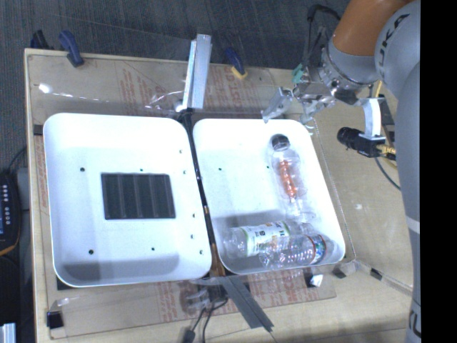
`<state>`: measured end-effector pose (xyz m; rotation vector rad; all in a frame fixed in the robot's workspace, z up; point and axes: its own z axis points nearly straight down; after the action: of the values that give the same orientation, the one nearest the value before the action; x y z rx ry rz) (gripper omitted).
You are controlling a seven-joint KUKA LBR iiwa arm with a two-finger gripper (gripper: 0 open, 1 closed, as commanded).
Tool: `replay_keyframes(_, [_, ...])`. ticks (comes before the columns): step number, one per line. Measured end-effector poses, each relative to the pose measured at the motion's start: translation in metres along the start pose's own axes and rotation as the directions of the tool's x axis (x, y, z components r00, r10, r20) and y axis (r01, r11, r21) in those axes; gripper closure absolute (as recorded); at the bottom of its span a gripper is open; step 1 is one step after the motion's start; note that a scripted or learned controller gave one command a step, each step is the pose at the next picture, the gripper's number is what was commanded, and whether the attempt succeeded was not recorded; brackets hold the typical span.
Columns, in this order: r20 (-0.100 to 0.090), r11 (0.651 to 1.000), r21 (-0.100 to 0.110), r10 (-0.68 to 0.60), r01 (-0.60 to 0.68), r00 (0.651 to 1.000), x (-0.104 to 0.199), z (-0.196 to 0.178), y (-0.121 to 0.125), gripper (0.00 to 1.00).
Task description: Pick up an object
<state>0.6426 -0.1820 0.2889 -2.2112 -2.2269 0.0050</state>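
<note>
Camera view looks down on the bench (371, 213), its pale top carrying two shallow white bins side by side. On the right, the grey arm (400, 56) with its orange band comes in over the far right corner. The left bin (64, 141) holds a dark ribbed rectangle (138, 196) near its middle. The right bin (235, 148) holds the candidates for picking: a clear bottle with a dark cap and coppery contents (289, 177) lying along the right wall, and two more clear bottles (282, 243) pressed together against the near wall. Smallest, the gripper (300, 104) hangs above the bin's far rim, holding nothing; its fingers look spread apart, though glare blurs them.

The likely trouble: round, clear bottles roll or squirt out under a pinch, and those lying against the walls leave little room for a finger, so a descent may strike the rim or close on air.
</note>
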Motion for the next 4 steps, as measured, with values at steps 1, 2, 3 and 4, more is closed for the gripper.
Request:
replay_keyframes(1, [0.001, 0.996, 0.001, -0.084, 0.084, 0.996, -0.028, 0.099, -0.021, 0.0])
replay_keyframes(2, [-0.001, 0.99, -0.001, -0.14, 0.14, 0.99, -0.027, 0.09, -0.047, 0.0])
replay_keyframes(3, [0.001, 0.986, -0.004, -0.169, 0.169, 0.986, -0.028, 0.088, -0.026, 0.0])
replay_keyframes(4, [0.0, 0.969, -0.002, -0.248, 0.248, 0.969, -0.027, 0.077, -0.055, 0.0])
